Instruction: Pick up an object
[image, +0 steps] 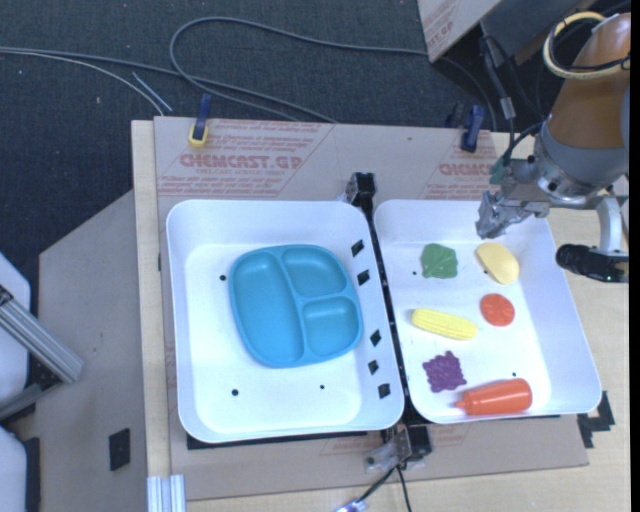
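**benchrat:** Heads up — your gripper (497, 218) is sitting over the far edge of the right bin (570, 330), just above the yellow lemon-shaped piece (498, 262). From there the risk I'd flag: the lemon looks rounded and slick, so if you come down off-centre it probably squirts sideways toward the green leafy piece (439, 261) just left of it, or the fingers clip the bin's rim.

**tray_watcher:** Agreed. Can you tell how wide it's open? I can't — the fingertips are a dark blur at this angle. Nothing visibly between them, and I don't see it touching the lemon either.

**benchrat:** Same here. Other candidates from the lemon: red round piece (498, 309) right below it, corn cob (444, 323) below-left, purple cluster (444, 371) and orange carrot-ish thing (496, 397) further down.
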